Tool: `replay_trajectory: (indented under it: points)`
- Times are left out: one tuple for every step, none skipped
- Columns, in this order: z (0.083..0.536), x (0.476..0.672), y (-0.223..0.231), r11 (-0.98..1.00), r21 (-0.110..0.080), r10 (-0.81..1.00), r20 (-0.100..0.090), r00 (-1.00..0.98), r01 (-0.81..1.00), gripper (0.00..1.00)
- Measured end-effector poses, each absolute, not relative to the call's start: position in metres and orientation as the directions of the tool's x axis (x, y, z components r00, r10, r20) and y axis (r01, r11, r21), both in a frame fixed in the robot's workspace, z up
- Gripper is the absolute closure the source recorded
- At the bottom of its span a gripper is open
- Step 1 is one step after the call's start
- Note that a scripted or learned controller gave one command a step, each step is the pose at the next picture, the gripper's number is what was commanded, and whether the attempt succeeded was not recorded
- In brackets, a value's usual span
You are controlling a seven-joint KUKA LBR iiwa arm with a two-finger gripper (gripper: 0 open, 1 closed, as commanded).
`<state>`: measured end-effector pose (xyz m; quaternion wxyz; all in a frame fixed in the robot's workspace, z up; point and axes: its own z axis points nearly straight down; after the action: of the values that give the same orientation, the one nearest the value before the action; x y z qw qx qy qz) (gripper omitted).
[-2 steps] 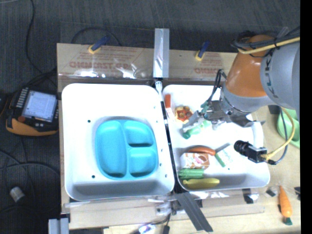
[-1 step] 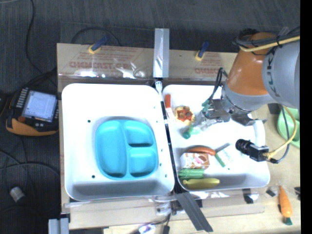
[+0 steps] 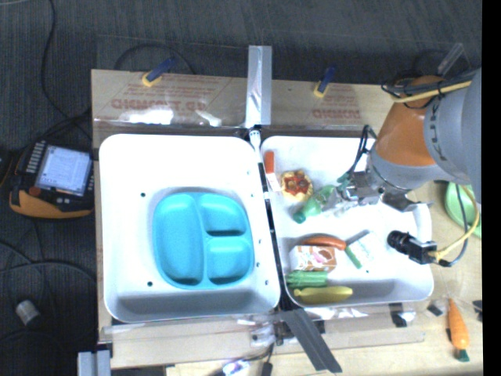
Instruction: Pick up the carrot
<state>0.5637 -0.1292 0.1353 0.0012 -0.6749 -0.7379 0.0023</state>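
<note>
1. Carrot [image 3: 322, 242]: taken to be the orange-red tapered piece in the right bin [image 3: 407, 287]. It lies roughly level, resting on top of a small printed box [image 3: 311, 259]. The identification is not certain.
2. Hard to make out: a short orange piece [image 3: 269, 161] stands against the bin divider, far to the claw's left. Another orange piece with a green tip [image 3: 458, 332] lies on the table [image 3: 477, 272] outside the bin, well off to the claw's lower right. Either could also pass for a carrot.
3. Claw [image 3: 344, 193]: the tip is lost in dark clutter under the grey wrist, so whether it is released or clenched cannot be told. Nothing is visibly in its grip.
4. The carrot sits below the claw and slightly left, near but apart, not touching.
5. A green toy [image 3: 309, 207] lies just left of the claw; contact is unclear.
6. A pizza-like toy [image 3: 297, 183] is left of the claw, beyond the green one.
7. A thin green stick [image 3: 356, 254] lies just right of the carrot's tip, below the claw.
8. The arm's body is cut off at the right edge.
</note>
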Motion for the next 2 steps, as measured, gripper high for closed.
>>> replay_trajectory:
  points:
    - [0.250,0.483,-0.209,-0.181,-0.004,0.983,-0.004,0.181,0.983,1.00]
    - [0.290,0.545,-0.137,-0.189,-0.003,0.982,-0.002,0.189,0.982,1.00]
